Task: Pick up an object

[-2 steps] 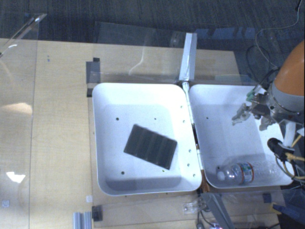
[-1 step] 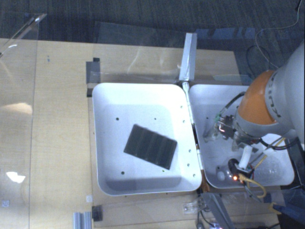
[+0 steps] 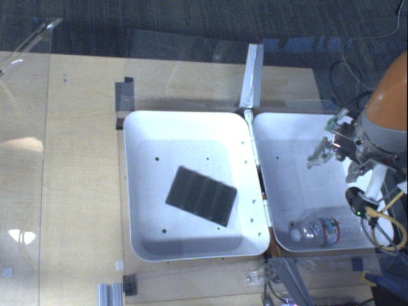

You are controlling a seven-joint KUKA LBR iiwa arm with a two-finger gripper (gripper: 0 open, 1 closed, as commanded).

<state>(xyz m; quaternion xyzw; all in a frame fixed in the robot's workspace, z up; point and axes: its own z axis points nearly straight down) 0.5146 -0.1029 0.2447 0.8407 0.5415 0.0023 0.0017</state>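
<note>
The arm (image 3: pixel 390 107) came in from the right, orange band above the grey wrist (image 3: pixel 357 139). Its gripper (image 3: pixel 319 155) jutted leftward off that wrist, nothing visibly held between the fingers.

I have one fixed camera, mounted above the bench (image 3: pixel 70 171) and looking down at a slant. It sits far enough back to take in both white bins whole: the left bin (image 3: pixel 137 190) near frame centre, the right bin (image 3: pixel 280 139) toward the right side. Bench surface fills the left third; dark floor runs along the top. The arm (image 3: pixel 389 107) enters from my right edge, only partly in frame.
</note>
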